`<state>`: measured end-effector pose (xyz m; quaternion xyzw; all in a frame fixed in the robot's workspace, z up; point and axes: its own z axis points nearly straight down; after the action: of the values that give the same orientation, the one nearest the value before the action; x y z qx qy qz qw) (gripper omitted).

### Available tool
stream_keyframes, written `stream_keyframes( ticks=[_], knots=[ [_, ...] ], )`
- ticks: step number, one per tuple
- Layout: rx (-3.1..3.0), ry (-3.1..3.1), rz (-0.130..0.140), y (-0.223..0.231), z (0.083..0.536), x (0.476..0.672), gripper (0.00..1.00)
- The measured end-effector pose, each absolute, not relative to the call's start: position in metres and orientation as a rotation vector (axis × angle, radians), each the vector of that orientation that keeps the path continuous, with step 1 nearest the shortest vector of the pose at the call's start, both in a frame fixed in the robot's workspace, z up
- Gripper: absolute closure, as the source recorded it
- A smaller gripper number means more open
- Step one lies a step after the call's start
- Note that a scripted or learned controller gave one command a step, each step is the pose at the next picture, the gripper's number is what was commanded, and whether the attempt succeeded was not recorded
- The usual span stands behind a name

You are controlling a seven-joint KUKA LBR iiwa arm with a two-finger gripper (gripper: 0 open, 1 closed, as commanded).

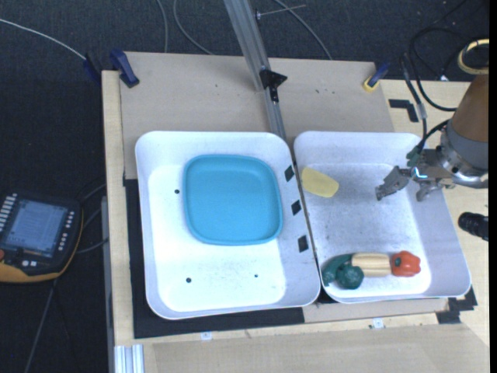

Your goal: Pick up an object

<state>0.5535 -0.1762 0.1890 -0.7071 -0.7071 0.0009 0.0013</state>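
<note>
Candidate objects, right bin [443, 231]:
- Yellow piece [319, 182]: pale yellow, flattish, rounded outline, matte; lies in the far left part of the bin, close to the left wall, apart from everything else
- Green piece [343, 274]: dark green, lumpy, rounded; lies at the near wall, toward the left corner
- Tan piece [371, 264]: beige, cylinder-like, lying on its side; its left end touches the green piece, its right end meets the red piece
- Red piece [404, 263]: bright red-orange, rounded, glossy; last on the right of the near row

The three near pieces form one line along the bin's near edge. The bin floor shows grey speckling across its middle.

Left bin [155, 208]: shallow, white, rounded corners, a few dark specks on the floor. Holds one blue plate [233, 199], square with rounded corners and a raised rim, lying flat in the far half of the bin.

Gripper [408, 185]: over the right bin's far right area, fingers spread wide, nothing between them. One finger [390, 185] points left toward the bin's middle. Well apart from the yellow piece and from the near row

Grey arm [474, 142]: enters from the right, above the bin's right wall
</note>
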Motion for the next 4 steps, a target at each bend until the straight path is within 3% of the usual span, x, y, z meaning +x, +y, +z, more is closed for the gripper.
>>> stream_keyframes(
  ticks=[1, 2, 4],
  knots=[
    [-2.218, -2.219, 0.004, -0.175, 0.131, 0.561, 0.0],
    [-2.222, -2.223, -0.002, -0.176, 0.144, 0.562, 1.0],
    [-2.223, -2.225, -0.004, -0.17, 0.251, 0.561, 1.0]
  ],
)
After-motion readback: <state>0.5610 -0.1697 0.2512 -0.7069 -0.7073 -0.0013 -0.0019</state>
